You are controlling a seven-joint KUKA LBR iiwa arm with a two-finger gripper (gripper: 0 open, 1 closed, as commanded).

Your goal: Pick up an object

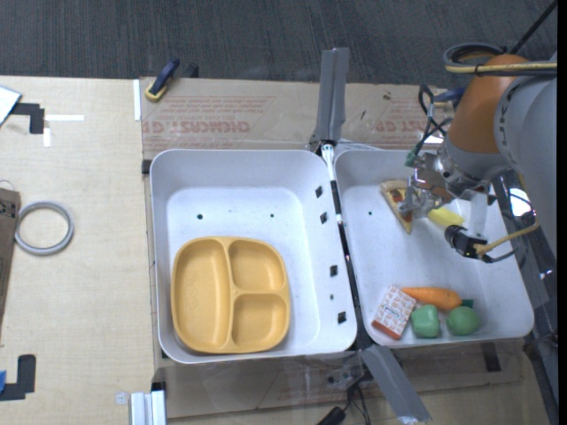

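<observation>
Nearest the lens, along the lower edge of the right bin [496, 330], lie a small printed packet [392, 312], an orange carrot [431, 297] and two green pieces [446, 320]. Higher in that bin, at right of centre in the frame, the gripper [416, 198] hangs low over a pizza-slice toy [396, 204] with a yellow piece [445, 216] just beside it; whether it is spread or pinching I cannot tell. The left bin [168, 184] holds a yellow divided plate [232, 293]. The slice looks like the target. A good grasp would centre over the slice, descend squarely, close across its narrow width, and lift straight, avoiding the bin wall.
</observation>
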